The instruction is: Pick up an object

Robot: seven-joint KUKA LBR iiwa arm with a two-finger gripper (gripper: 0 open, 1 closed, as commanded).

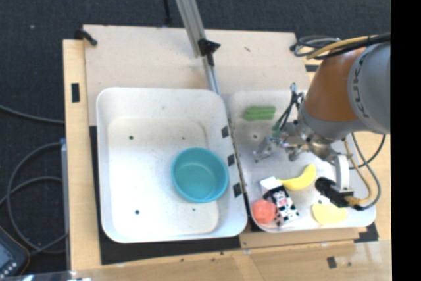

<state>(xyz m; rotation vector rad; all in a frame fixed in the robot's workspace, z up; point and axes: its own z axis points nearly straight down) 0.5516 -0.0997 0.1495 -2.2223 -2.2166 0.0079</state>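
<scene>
Yellow banana (pixel 300 178) lower right, just below my gripper (pixel 273 145) | grip state: cannot tell | risk: crowded toys, glancing miss

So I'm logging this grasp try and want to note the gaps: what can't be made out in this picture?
- Gripper: small and blurred in the camera view, so open or shut is unclear, as is whether it holds anything.
- Right bin: its right part is hidden under the arm.
- Black-and-white object beside the red ball: too small to identify.
- Pale yellow object: partly covered by a black part of the arm.
</scene>
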